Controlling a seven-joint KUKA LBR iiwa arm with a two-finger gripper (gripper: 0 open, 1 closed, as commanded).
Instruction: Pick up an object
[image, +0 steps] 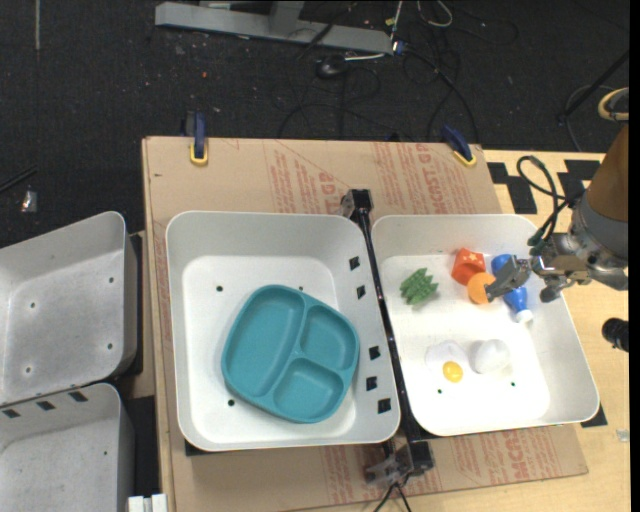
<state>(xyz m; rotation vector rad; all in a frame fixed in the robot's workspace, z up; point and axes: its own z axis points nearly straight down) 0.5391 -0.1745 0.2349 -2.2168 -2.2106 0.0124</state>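
My gripper (531, 280) hangs over the right side of the right bin (560, 400), and its two dark fingers stand apart, so it is open. Just below and between them lies a small blue bottle-like toy (516, 299) with a white tip. It looks to be lying on the bin floor, not lifted. An orange ball (480, 290) and a red-orange toy (467, 264) lie just left of the fingers. Further left is a green leafy toy (419, 286). A fried-egg toy (449, 364) and a white lump (490, 355) lie toward the front.
The left bin (190, 330) holds a teal divided plate (290, 352). A black divider (375, 310) runs between the bins. Grey trays (60, 300) lie off the bench at the left. Cables (545, 195) trail near the arm at the right.
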